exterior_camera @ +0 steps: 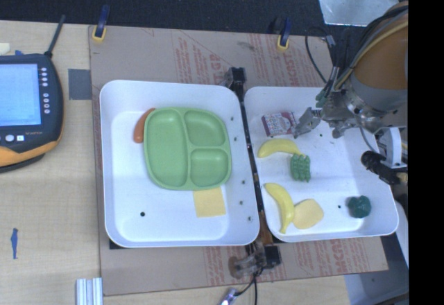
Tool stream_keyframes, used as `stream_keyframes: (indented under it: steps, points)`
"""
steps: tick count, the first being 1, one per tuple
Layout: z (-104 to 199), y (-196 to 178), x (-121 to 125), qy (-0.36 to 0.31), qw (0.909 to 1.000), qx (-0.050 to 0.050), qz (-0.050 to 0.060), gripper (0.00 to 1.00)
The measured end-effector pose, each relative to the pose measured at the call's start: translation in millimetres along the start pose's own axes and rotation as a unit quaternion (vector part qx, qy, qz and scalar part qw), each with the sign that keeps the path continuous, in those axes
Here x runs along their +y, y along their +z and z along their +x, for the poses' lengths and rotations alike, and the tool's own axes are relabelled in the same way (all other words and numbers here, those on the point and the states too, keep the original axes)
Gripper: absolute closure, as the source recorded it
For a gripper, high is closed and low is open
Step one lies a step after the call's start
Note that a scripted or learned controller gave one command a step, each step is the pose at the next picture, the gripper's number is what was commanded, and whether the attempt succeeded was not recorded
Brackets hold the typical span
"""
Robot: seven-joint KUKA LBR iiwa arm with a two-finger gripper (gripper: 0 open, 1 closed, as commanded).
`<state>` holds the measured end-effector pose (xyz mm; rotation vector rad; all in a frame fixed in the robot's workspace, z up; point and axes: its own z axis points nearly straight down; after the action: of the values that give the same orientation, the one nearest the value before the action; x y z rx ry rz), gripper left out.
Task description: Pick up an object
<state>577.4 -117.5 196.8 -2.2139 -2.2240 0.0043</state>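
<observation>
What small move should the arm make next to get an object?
Probably lower the gripper onto the small pink packet in the right bin. The gripper sits beside that packet's right edge, holding nothing, and the packet lies apart from the upper banana, so it looks like the closest target.

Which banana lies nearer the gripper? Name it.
The upper banana, lying just below the small packet in the right bin, is nearer the gripper. The other banana lies lower, beside the pale yellow piece.
</observation>
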Motion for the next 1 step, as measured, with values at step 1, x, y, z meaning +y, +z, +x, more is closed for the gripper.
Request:
stream_keyframes:
  steps: [1]
  points:
    - [-14.3, 101.8, -11.0, 0.000, 1.0000, -0.001, 0.001, 0.00]
